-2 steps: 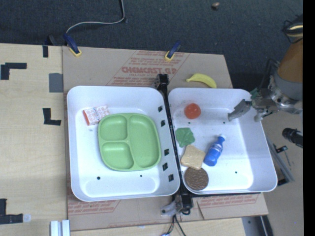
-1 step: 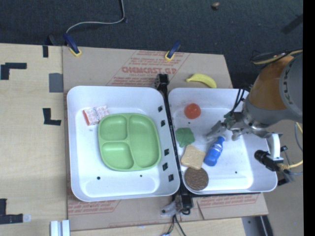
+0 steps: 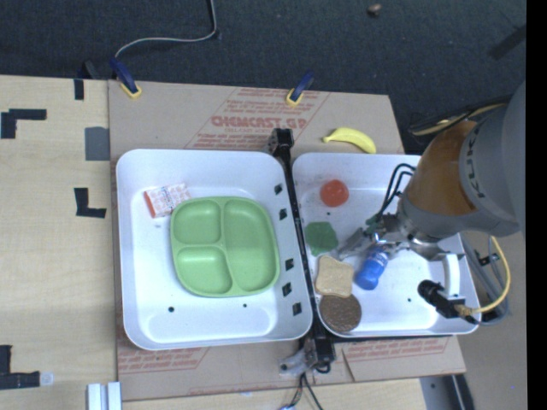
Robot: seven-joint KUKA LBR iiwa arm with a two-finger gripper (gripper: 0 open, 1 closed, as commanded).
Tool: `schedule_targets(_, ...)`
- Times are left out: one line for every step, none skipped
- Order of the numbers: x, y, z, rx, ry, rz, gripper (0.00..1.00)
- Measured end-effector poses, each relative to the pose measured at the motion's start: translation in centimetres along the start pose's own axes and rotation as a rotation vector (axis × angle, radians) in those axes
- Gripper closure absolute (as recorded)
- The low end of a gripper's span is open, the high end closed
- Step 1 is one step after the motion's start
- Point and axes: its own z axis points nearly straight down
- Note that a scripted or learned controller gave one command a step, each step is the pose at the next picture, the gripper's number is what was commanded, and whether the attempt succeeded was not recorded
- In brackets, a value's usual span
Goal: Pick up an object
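The right bin (image 3: 402,310) holds several small objects. A blue cylinder (image 3: 371,271) lies near its middle, tilted. My gripper (image 3: 373,244) hangs low over the bin, right at the upper end of the blue cylinder and touching or nearly touching it. An orange-red round piece (image 3: 334,193) lies at the bin's back left. Along the left wall are a green square piece (image 3: 321,237), a tan block (image 3: 334,276) and a brown disc (image 3: 341,313). The arm's body hides the bin's right part.
The left bin (image 3: 137,229) bears a green divided plate (image 3: 226,245) and a small red-and-white packet (image 3: 165,198). A yellow banana (image 3: 349,139) lies on the cardboard behind the right bin. A black divider (image 3: 291,229) runs between the bins.
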Motion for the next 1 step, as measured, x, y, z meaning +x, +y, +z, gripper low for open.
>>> schedule_targets(-0.08,0.07,-0.99,-0.001,-0.002,0.0,1.0)
